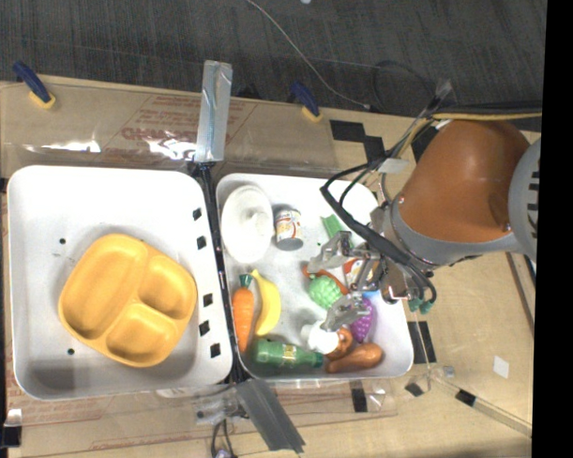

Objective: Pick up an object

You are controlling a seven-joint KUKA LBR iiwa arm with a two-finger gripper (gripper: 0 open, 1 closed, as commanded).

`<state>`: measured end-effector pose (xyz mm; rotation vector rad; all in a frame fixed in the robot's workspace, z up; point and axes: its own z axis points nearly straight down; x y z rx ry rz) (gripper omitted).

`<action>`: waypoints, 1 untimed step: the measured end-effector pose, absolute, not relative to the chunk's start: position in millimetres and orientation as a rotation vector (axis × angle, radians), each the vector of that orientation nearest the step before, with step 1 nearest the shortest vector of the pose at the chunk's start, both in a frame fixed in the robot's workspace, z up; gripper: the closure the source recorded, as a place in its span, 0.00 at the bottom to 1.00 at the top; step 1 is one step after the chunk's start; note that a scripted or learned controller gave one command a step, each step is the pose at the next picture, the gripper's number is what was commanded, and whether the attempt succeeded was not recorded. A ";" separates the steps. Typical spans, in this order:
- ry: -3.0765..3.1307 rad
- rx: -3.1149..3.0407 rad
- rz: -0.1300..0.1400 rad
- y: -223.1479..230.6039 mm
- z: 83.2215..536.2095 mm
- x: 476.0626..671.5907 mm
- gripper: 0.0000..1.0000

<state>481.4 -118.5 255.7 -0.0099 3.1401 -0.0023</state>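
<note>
The pincer [346, 284], fingers spread wide with nothing between them, hangs over the green toy [324, 291] in the right bin [307, 188], just beside the purple grapes [362, 321]

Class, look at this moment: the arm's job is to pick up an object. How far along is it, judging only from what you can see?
Done: the gripper has reached into the right bin, low among the toy food beside the green toy and purple grapes.
In hand: nothing visibly lifted; a grasp can't be confirmed.
Left: closing on one item and raising it. The carrot, banana, can and green bottle lie untouched; the yellow tray sits in the left bin.
</note>
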 end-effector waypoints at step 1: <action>3.138 -0.050 -0.001 -151.9 92.5 525.5 0.00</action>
